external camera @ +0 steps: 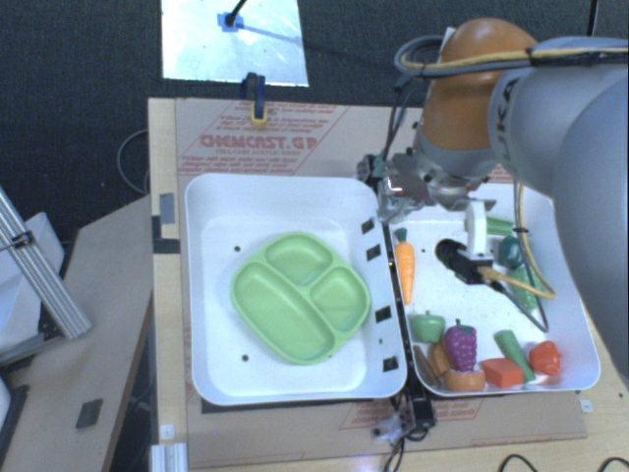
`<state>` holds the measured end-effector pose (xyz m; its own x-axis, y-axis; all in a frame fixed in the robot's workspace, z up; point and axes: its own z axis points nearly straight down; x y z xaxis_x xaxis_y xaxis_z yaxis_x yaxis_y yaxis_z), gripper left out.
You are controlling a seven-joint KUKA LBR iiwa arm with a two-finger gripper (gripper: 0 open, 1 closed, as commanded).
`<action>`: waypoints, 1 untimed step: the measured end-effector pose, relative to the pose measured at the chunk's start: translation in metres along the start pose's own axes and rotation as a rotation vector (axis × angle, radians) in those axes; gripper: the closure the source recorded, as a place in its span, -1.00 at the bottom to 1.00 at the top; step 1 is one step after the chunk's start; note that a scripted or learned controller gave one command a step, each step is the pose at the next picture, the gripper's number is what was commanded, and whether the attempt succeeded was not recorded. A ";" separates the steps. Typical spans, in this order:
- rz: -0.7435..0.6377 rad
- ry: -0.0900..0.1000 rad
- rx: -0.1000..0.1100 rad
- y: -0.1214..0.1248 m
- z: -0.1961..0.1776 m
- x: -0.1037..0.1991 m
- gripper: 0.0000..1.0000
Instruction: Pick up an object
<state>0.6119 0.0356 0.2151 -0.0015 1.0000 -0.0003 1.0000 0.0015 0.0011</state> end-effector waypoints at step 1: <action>-0.002 0.001 -0.001 0.003 -0.001 0.003 1.00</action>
<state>0.6154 0.0388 0.2160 -0.0039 1.0000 0.0004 1.0000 0.0039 0.0019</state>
